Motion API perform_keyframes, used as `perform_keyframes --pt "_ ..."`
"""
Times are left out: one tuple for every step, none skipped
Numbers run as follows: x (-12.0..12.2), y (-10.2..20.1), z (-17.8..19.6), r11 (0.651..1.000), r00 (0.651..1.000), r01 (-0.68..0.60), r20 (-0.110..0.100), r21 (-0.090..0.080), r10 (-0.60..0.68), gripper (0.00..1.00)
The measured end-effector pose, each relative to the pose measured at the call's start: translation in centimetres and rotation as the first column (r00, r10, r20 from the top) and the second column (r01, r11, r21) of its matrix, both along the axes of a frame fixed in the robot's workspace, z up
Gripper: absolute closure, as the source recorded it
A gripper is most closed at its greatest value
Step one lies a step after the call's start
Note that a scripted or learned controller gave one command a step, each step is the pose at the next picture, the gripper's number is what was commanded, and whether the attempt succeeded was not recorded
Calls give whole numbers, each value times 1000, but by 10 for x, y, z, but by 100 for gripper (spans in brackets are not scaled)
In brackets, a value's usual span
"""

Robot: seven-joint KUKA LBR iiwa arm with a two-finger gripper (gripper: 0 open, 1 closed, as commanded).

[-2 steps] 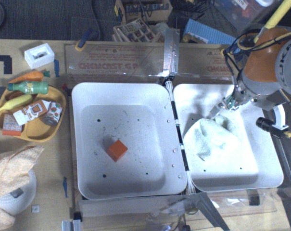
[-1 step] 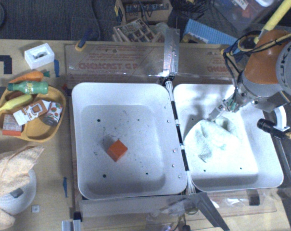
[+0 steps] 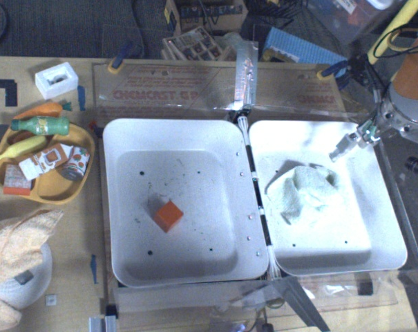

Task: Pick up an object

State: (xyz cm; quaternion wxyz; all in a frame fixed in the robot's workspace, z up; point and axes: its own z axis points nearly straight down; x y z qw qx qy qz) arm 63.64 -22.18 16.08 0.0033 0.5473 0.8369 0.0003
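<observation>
Counter (image 3: 29, 71): wooden surface, carrying 2 shallow white bins side by side at frame centre.

Left bin (image 3: 119, 144): holds 1 orange block (image 3: 169, 216), lying on the bin floor slightly left of and below the bin's middle, well apart from every wall. Dark specks are scattered over the floor around it.

Right bin (image 3: 381, 247): holds 1 pale green cloth (image 3: 307, 192), crumpled, at the middle of the bin floor, its lower left edge reaching toward the wall shared with the left bin.

Arm (image 3: 405, 95): grey, enters at the right edge of the frame, upper right. Gripper (image 3: 341, 149) hangs over the upper right part of the right bin, pointing down and to the left, just above and to the right of the cloth in the picture. Nothing is seen between the fingers; whether they are spread or closed cannot be told at this size.

Left of the bins: 1 yellow bowl (image 3: 57, 192) at the left edge, mid height, filled with toy food and small packets, with a green bottle (image 3: 41, 125) lying across its top. 1 small white box (image 3: 57, 80) at upper left. 1 peach-coloured towel (image 3: 15, 247) at lower left.

Behind the bins: a clear plastic sheet (image 3: 167, 88) with red lettering, lying flat on the counter.
</observation>
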Motion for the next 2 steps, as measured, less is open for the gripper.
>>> perform_keyframes --pt "-16 52 -62 960 960 -280 -2 2 280 0" --pt "-77 95 19 973 973 -230 -5 3 230 0"
